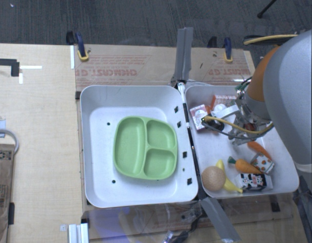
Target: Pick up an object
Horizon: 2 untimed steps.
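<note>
Over the right bin (pixel 282 151), the end effector (pixel 242 128) hangs, grip state untellable; descend squarely onto the carrot (pixel 245 165), avoiding neighbours.

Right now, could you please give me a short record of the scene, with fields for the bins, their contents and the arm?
left bin: holds a green divided plate, lying flat
right bin: holds a tan ball, a carrot, a banana, a small carton and packets
arm: reaches over the right bin from the right
hand: low above the right bin's middle; grip cannot be told
</note>
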Available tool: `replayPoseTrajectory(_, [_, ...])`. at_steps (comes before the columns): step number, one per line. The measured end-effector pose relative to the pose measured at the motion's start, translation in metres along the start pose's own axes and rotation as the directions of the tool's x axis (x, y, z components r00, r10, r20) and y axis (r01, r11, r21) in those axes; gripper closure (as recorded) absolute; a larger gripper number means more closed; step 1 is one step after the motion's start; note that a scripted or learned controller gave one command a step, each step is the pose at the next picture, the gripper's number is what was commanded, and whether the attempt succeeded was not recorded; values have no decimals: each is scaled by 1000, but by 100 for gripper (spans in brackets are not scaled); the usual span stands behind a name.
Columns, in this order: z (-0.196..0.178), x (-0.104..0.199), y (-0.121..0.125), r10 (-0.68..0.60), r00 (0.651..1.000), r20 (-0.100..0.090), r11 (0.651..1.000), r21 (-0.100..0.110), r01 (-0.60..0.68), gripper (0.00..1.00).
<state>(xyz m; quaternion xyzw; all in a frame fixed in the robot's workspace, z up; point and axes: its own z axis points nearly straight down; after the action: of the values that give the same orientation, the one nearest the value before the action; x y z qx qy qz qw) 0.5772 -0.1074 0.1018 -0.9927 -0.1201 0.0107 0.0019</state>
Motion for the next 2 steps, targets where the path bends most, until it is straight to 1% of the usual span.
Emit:
replayPoseTrajectory(1, [-6, -1, 0, -4, 1000, 7, 1000, 2, 4, 100])
replayPoseTrajectory(2, [14, -32, 0, -43, 999, -13, 999, -3, 43, 100])
